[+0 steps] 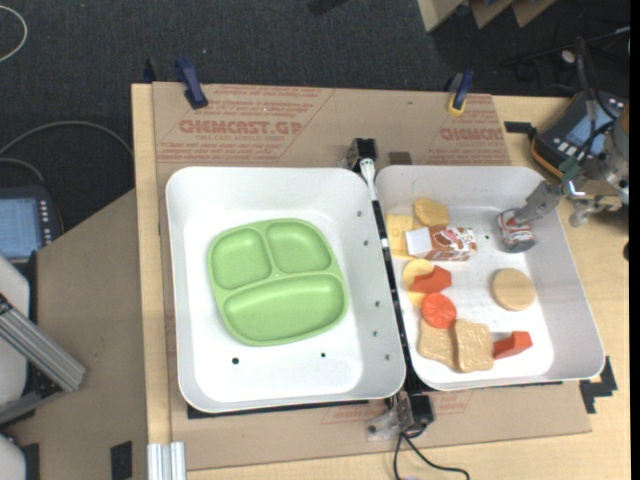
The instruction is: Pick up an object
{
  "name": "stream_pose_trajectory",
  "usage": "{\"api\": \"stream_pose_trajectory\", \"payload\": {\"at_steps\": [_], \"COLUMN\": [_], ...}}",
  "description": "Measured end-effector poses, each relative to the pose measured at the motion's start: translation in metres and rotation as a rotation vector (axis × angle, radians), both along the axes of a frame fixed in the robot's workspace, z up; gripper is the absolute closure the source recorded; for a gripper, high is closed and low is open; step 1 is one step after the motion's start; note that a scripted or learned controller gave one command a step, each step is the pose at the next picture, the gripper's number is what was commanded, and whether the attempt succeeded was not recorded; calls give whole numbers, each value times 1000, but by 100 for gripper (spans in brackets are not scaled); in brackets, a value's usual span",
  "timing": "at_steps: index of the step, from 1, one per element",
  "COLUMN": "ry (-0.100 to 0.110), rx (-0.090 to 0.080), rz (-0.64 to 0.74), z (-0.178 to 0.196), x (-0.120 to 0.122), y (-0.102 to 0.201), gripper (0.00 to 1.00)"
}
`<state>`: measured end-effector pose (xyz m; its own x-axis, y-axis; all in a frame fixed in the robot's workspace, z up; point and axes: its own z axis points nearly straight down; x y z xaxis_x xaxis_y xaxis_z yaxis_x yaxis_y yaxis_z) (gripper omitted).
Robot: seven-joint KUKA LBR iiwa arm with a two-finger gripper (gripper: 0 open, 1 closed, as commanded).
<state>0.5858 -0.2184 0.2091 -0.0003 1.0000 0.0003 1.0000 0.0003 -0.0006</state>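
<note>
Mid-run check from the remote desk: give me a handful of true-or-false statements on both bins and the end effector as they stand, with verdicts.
1. The green divided plate lies in the left bin. True.
2. The end effector is over the left bin. False: it is in the right bin, near its upper right part.
3. The round tan cracker lies in the right bin, apart from the pile of food along that bin's left side. True.
4. The plate has two compartments. False: it has three, two small above one large.
5. The orange-red tomato slice sits on the green plate. False: it is in the right bin, among the pile.
</note>
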Motion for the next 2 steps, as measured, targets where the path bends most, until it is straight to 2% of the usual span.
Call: {"api": "stream_pose_trajectory", "payload": {"at_steps": [1,2], "ry": [2,1], "rx": [0,14], "rz": [3,6], "z": [-84,-125], "x": [41,70], "y": [-4,2], "gripper": [0,0]}}
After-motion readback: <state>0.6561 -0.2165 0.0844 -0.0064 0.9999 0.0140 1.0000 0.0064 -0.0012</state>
